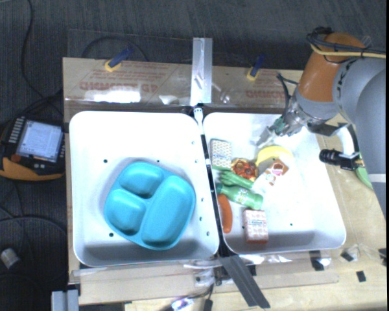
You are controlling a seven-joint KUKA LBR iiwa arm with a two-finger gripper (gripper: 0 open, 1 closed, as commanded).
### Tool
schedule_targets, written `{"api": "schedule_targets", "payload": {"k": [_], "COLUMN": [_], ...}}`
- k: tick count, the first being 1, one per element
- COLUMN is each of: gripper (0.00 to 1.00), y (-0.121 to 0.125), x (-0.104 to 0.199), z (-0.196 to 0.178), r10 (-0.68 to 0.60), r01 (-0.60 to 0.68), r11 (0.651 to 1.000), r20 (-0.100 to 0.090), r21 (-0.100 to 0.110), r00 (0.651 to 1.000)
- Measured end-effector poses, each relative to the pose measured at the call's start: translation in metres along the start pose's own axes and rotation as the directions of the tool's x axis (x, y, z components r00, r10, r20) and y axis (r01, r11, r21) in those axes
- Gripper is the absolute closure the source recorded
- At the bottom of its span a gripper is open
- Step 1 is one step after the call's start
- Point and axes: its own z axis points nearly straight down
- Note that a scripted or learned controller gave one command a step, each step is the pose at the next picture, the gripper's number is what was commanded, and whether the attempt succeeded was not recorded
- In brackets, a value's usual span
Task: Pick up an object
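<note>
Dark carpet surrounds the bench. Above the right bin's [324, 199] far right, the gripper [277, 129] hangs narrowly parted and unladen; the approach is underway, needing descent onto the yellow container [274, 157] nearby.

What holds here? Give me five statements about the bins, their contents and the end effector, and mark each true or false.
1. The blue divided tray lies in the left bin. True.
2. The orange carrot-like piece lies in the left bin. False: it lies in the right bin, along its left wall.
3. The end effector hovers over the upper part of the right bin. True.
4. The end effector grips the green bottle. False: the bottle lies on the bin floor, apart from it.
5. The small carton lies nearer the bin's lower edge than the yellow object. True.
</note>
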Motion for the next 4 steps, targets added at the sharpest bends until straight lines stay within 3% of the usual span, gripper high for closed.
{"api": "schedule_targets", "payload": {"k": [1,2,3,4], "gripper": [0.0,0.0,0.0,1.0], "y": [0.0,-0.06,-0.052,-0.05], "x": [0.0,0.055,0.089,0.09], "z": [0.0,-0.041,0.009,-0.002], "r10": [0.0,-0.003,-0.134,-0.133], "r01": [0.0,0.003,0.134,0.133], "r11": [1.0,1.0,0.991,0.991], "r20": [0.0,-0.008,0.0,-0.001], "r21": [0.0,0.008,-0.001,-0.006], "r00": [1.0,1.0,0.991,0.991]}}
